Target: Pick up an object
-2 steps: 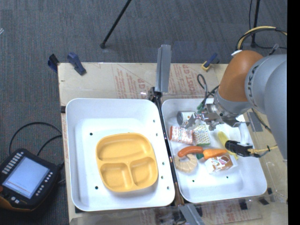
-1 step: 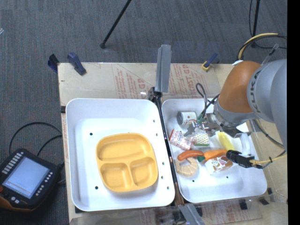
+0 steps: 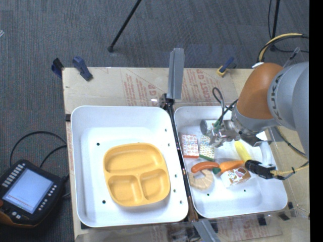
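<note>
Your gripper point(image 3: 216, 133) hangs low over the back of the right bin point(image 3: 275, 198), though whether it is open or closed you cannot tell, poised near the small packets point(image 3: 190, 145) and toy carrot point(image 3: 230, 164); the yellow tray point(image 3: 136, 173) sits apart in the left bin point(image 3: 83, 135).

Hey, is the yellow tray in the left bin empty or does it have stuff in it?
Empty. All three compartments of the yellow tray show bare yellow; the toy food lies in the right bin.
</note>
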Robot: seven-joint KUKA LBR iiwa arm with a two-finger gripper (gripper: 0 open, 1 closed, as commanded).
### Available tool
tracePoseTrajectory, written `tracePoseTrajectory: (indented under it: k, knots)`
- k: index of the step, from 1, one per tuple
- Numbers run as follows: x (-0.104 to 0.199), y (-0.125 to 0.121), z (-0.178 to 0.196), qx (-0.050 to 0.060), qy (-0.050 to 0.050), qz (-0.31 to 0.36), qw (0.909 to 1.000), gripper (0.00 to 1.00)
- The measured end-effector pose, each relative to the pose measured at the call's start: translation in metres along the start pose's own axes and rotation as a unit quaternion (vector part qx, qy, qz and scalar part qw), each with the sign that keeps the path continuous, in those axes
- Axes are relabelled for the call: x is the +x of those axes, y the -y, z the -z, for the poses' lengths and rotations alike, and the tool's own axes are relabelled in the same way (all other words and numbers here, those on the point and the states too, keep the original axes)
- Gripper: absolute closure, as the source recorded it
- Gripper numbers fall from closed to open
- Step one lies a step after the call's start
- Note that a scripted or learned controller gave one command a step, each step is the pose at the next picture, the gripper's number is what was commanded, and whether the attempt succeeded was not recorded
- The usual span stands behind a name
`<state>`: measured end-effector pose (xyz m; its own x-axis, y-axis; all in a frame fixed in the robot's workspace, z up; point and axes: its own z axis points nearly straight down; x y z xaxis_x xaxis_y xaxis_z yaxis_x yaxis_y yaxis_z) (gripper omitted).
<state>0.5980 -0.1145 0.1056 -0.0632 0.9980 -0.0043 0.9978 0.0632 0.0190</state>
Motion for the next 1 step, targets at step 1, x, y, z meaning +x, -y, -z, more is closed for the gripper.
tracePoseTrajectory:
  k: [1]
  knots:
    - [0.0002,0.0,-0.0001,0.0,0.0,0.0,1.0,0.0]
